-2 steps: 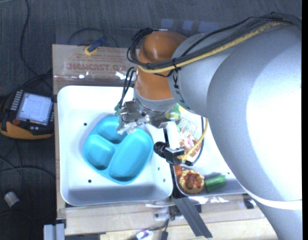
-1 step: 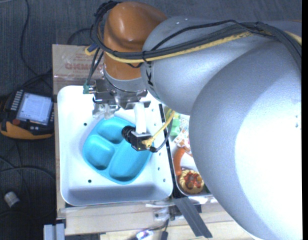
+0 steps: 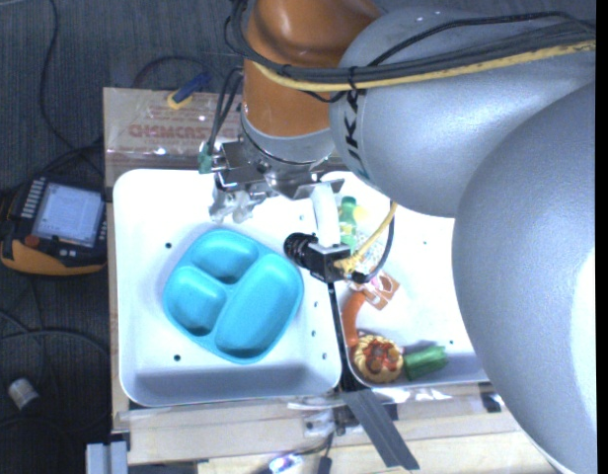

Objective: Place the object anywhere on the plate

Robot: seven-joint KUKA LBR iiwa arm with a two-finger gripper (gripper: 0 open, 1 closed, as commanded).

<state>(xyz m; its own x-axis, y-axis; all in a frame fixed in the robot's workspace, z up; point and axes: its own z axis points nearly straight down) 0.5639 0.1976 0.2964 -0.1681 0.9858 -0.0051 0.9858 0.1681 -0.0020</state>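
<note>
The grey arm [image 3: 482,166] fills the right side of the view, its orange band [image 3: 299,42] hanging above the back edge of the left bin [image 3: 146,363]. That white bin holds a blue, three-compartment plate [image 3: 233,292], which lies flat with nothing on it. The gripper [image 3: 233,203] sits just behind the plate's far rim; whether its fingers are spread or closed cannot be told, and nothing is seen between them. In the right bin [image 3: 452,363], partly hidden under the arm, lie small toy foods: a round red-and-yellow piece [image 3: 376,357], a green piece [image 3: 424,359] touching it, and an orange strip [image 3: 351,309] along the dividing wall.
</note>
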